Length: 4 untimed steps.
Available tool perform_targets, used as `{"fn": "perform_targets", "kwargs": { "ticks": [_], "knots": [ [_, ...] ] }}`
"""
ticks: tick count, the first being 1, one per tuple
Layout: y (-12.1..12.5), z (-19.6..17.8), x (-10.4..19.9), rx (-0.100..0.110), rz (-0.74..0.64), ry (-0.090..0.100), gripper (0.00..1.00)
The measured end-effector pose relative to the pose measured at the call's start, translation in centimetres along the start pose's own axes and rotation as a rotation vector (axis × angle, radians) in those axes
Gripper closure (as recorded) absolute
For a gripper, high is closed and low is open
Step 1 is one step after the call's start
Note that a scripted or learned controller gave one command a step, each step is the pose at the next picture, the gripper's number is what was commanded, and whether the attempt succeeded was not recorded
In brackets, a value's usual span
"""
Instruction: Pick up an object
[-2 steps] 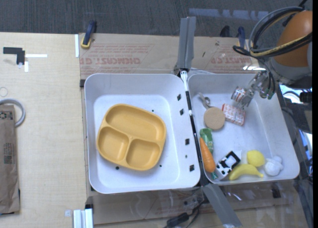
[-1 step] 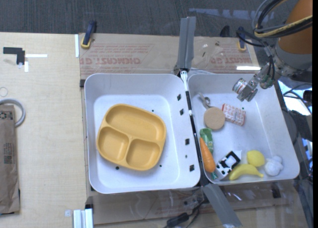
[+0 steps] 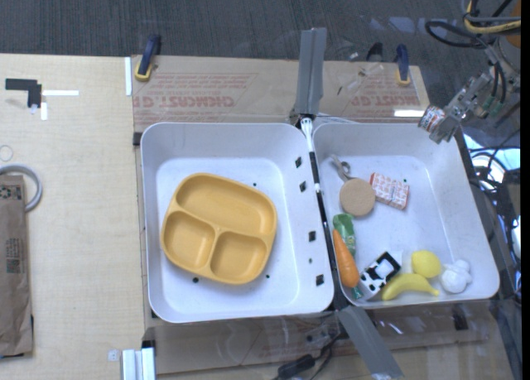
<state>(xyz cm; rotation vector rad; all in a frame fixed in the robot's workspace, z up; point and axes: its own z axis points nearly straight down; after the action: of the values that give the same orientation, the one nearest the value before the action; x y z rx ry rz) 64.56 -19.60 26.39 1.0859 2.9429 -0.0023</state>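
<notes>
The right bin (image 3: pixel 431 163) holds several small objects. A round tan disc (image 3: pixel 358 198) lies beside a red and white packet (image 3: pixel 389 190). An orange carrot (image 3: pixel 346 259) lies next to a green item (image 3: pixel 345 230) along the bin's left wall. In the front right corner are a black and white item (image 3: pixel 380 275), a yellow banana (image 3: pixel 409 286), a lemon (image 3: pixel 426 263) and a white lump (image 3: pixel 455 276). My gripper (image 3: pixel 436 122) hovers over the right bin's back right corner, apart from all the objects.
A yellow divided plate (image 3: pixel 219 228) lies in the left bin (image 3: pixel 157 204). Cardboard (image 3: pixel 215 88) sits behind the bins with blue clamps (image 3: pixel 149 55) on it. Cables (image 3: pixel 484 6) hang at the top right. A grey divider (image 3: pixel 310 72) stands between the bins.
</notes>
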Motion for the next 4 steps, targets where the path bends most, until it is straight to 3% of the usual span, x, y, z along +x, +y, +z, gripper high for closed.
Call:
{"fn": "perform_targets", "kwargs": {
  "ticks": [1, 2, 3, 4],
  "knots": [
    [-5.4, -3.0, 2.1, 0.000, -0.078, 0.002, 1.00],
    [-4.2, -8.1, 4.4, -0.001, -0.053, 0.001, 1.00],
    [-4.2, -8.1, 4.4, -0.001, -0.053, 0.001, 0.00],
    [-4.6, 17.0, 6.9, -0.001, -0.074, -0.001, 0.00]
  ]
}}
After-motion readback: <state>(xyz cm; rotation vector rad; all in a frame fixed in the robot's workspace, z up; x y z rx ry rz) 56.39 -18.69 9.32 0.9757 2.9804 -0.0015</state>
